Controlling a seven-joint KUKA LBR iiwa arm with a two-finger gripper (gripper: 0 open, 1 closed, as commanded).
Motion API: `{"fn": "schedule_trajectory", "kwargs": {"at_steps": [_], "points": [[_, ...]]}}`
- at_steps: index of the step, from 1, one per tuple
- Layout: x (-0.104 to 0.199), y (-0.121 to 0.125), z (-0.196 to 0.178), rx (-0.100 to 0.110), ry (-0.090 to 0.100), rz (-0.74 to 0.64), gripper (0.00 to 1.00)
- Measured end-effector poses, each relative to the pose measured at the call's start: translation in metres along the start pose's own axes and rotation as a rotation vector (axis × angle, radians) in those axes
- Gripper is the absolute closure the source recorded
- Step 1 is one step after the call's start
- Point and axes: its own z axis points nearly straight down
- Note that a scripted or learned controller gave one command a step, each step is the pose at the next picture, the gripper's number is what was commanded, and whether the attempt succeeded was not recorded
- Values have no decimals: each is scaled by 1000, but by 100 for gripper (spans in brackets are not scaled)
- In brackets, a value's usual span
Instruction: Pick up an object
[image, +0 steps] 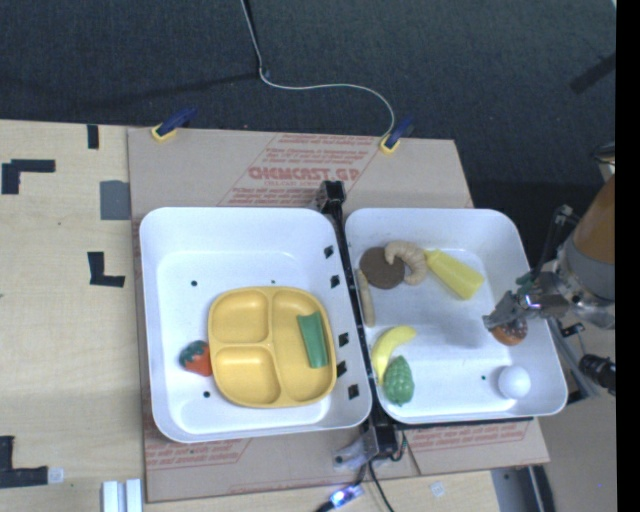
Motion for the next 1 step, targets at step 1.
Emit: {"fn": "schedule_trajectory", "kwargs": {"at_steps": [1], "points": [[0,1,-41,0,0,0,100]]}}
